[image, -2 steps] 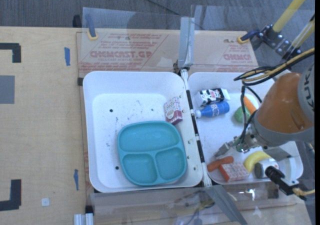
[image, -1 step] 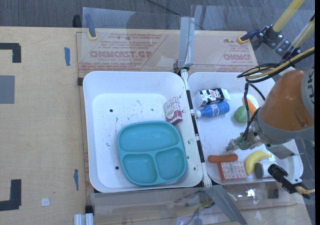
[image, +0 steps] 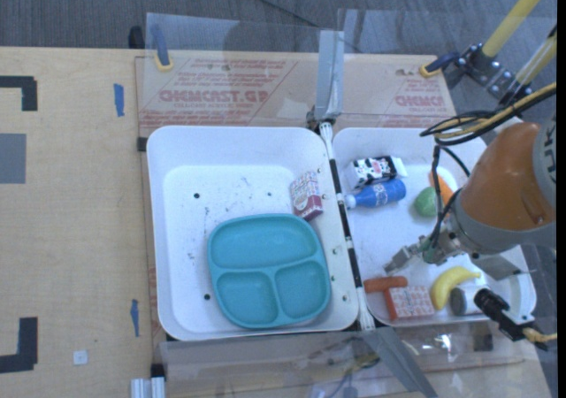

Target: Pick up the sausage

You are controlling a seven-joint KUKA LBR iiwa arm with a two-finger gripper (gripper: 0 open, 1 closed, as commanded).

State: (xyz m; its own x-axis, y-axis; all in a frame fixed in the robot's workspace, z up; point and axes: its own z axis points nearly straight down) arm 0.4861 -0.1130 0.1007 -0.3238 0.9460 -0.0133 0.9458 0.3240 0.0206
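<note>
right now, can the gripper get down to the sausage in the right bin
Probably yes. The gripper hangs just above and right of the sausage, which lies uncovered on the right bin's floor. The pink packet sits right against it, and the banana is close, so fingers may bump those.

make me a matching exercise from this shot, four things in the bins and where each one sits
Things:
1. teal divided plate
2. sausage
3. blue bottle
4. banana

Places:
A. right bin, near its left wall, just below the black-and-white carton
B. right bin, front part, right of the sausage
C. left bin, front half
D. right bin, front left, beside the red-and-white packet

Pairs: 1-C, 2-D, 3-A, 4-B
</note>
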